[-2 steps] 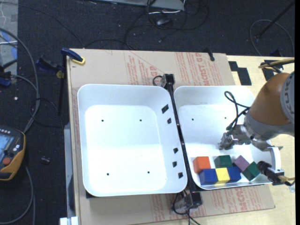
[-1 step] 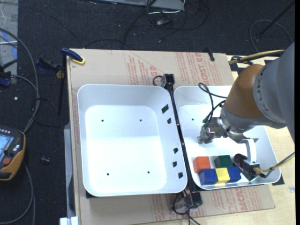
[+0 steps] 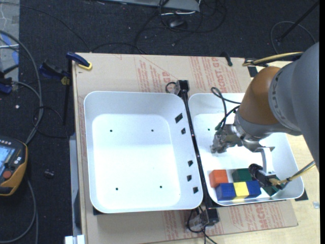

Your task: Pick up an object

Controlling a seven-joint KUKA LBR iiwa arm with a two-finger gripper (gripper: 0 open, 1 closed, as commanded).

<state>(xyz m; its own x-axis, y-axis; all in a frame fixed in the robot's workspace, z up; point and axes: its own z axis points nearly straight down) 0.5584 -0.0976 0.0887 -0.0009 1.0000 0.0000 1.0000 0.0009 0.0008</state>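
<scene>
**benchwatcher:** So what was seen in the overhead camera view?

**iiwa_fan:** Two shallow white bins were laid side by side on a plywood bench (image 3: 152, 67). The left bin (image 3: 96, 136) took up the middle of the frame, and only small dark dots were seen on its floor. The right bin (image 3: 203, 108) was partly covered by the arm (image 3: 284, 98), which was reaching in from the right edge with its orange band (image 3: 256, 103) over the bin's upper half.

**benchwatcher:** And the blocks?

**iiwa_fan:** They were bunched up in the lower part of the right bin, lower right of the frame. An orange block (image 3: 219, 177) was seen at the left of the bunch, a blue block (image 3: 225, 191) just below it, a yellow block (image 3: 246, 188) touching the blue one on its right, and a green block (image 3: 241, 175) just above the yellow. Something dark and teal (image 3: 266, 183) was lying right of those, too murky to be named.

**benchwatcher:** Gripper state?

**iiwa_fan:** The gripper (image 3: 219, 145) was spotted above the orange block in the frame, near the bin's left wall and apart from the bunch. Whether it was spread or closed couldn't be told, the blur was too heavy. Nothing was seen held in it.

**benchwatcher:** Anything else?

**iiwa_fan:** A yellow handheld unit (image 3: 10, 164) was sat on the dark floor at the left edge, and cables were strewn along the top.
</scene>
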